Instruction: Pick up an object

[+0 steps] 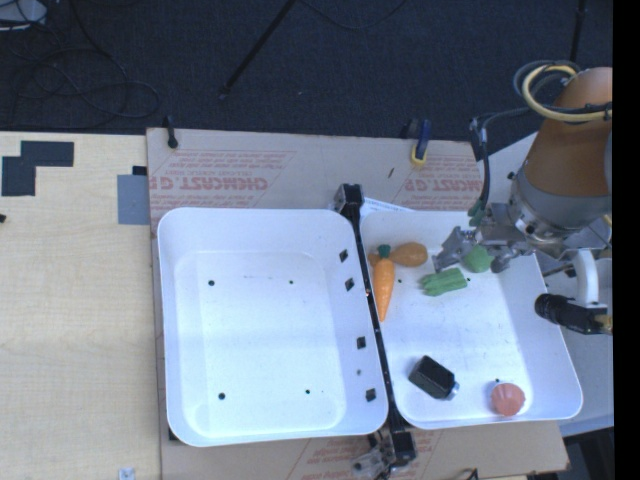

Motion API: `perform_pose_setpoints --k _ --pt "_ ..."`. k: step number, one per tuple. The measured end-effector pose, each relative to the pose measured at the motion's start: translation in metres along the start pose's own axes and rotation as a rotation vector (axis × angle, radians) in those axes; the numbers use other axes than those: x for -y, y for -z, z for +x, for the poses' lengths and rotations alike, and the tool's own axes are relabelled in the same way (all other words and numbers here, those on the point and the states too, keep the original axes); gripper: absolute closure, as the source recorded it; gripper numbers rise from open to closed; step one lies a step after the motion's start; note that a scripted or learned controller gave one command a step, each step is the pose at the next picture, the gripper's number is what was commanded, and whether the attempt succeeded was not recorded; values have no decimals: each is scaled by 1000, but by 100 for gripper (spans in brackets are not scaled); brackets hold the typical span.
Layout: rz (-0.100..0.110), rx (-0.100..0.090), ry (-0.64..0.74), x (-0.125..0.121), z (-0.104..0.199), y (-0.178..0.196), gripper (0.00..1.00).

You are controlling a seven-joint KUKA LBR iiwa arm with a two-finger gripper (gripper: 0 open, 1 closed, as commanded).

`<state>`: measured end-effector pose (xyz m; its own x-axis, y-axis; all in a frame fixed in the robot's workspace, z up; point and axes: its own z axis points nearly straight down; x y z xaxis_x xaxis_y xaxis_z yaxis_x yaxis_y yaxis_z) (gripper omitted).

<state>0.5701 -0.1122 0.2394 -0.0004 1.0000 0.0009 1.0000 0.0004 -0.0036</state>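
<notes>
My gripper (478, 251) hangs over the back of the right bin (545, 363), under the grey and orange wrist. Its fingers (452, 248) are spread, and a small round green object (477, 260) lies in the gap between them; neither finger clearly touches it. A long green piece (443, 282) lies just to the lower left of the gripper. An orange carrot (383, 284) and an orange oval object (409, 255) rest near the divider. A black block (433, 377) and a pink ball (507, 398) sit at the bin's front.
The left bin (180, 268) stands beside the right one, joined along a black divider (365, 288). A black attachment (570, 312) juts from the arm over the right bin's right rim. Cardboard lies under both bins.
</notes>
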Motion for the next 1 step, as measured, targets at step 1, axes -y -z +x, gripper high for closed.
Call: perform_pose_setpoints --k 1 --pt "-7 -2 4 72 58 83 0"
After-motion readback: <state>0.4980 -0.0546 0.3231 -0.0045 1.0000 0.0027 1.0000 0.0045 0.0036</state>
